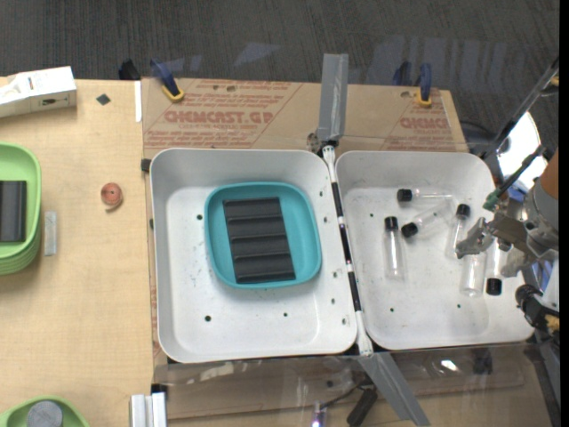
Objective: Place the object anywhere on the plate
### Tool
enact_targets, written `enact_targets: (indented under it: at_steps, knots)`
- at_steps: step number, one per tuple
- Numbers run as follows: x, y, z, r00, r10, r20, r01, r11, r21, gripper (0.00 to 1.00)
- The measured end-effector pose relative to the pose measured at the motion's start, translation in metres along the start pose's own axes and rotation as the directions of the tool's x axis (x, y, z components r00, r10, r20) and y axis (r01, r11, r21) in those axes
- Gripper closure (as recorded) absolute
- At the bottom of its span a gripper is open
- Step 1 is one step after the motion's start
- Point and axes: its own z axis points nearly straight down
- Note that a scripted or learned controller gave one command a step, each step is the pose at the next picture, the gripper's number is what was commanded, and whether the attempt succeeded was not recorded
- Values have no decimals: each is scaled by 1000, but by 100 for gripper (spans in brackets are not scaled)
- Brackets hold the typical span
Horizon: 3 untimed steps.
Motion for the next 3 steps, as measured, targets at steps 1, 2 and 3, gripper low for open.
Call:
enact_targets:
  at_steps: [1,2,3]
  knots:
    - [0,0,0,1000,0,0,0,1000,0,0]
    - [-16,29,-33,998,61,0,-61,998,0,0]
    - [-8,39,-152,992,123,1,-123,992,-1,0]
